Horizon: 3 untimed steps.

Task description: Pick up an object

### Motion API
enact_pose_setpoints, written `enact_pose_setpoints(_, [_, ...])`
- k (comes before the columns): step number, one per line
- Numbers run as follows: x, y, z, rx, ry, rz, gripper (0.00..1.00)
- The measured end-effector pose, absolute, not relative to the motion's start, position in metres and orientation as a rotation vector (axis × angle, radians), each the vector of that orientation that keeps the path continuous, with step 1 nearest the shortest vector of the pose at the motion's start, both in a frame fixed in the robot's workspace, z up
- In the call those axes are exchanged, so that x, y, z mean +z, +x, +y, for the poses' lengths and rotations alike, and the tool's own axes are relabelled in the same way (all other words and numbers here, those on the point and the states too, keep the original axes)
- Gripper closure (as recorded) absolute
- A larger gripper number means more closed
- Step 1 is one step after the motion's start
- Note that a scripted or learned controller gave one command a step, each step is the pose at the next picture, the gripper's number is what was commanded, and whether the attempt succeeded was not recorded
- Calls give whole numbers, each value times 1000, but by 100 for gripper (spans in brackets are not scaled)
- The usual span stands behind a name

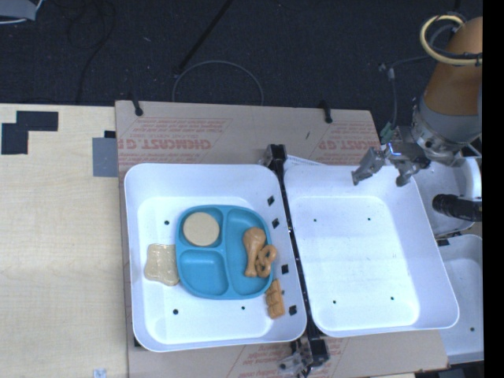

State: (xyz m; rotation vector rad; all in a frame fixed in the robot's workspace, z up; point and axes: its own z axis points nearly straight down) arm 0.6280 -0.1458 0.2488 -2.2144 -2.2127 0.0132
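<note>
Red printed lettering runs across the brown cardboard sheet (pixel 236 136) under the bins. It appears upside down from this angle and reads roughly "CHEMCAST" on the far left strip, with a partial "GP" on the far right strip. More red print shows at the near edge but is too small to read.

The pincer (pixel 387 166) hangs over the far right corner of the right shallow white plastic bin (pixel 441 290), at the end of the grey arm with its orange band (pixel 455 81). Its two grey fingers (pixel 367 168) are spread apart, released, with nothing between them and touching nothing that can be seen.

The left shallow white plastic bin (pixel 150 187) holds a blue three-compartment plastic tray (pixel 206 274). A round tan disc (pixel 201 228) lies in the tray's far left compartment, and a tan knobbly bone-shaped toy (pixel 257 252) lies in its right compartment. A pale beige flat bread-like piece (pixel 161 264) lies on the bin floor, touching the tray's left edge. A small orange-brown ridged piece (pixel 274 299) lies just beside the tray's near right corner, against the bin's right wall. All of them are well apart from the pincer.

The light wooden tabletop (pixel 55 250) extends to the left, bearing black tape marks (pixel 27 128).
</note>
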Motion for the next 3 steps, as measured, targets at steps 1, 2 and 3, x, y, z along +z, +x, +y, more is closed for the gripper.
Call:
enact_pose_setpoints(1, [256,630,-146,1,-2220,-2222,0])
enact_pose_setpoints(2, [205,626,-155,7,-2218,-2218,0])
enact_pose_setpoints(3, [159,623,-161,6,-2218,-2218,0])
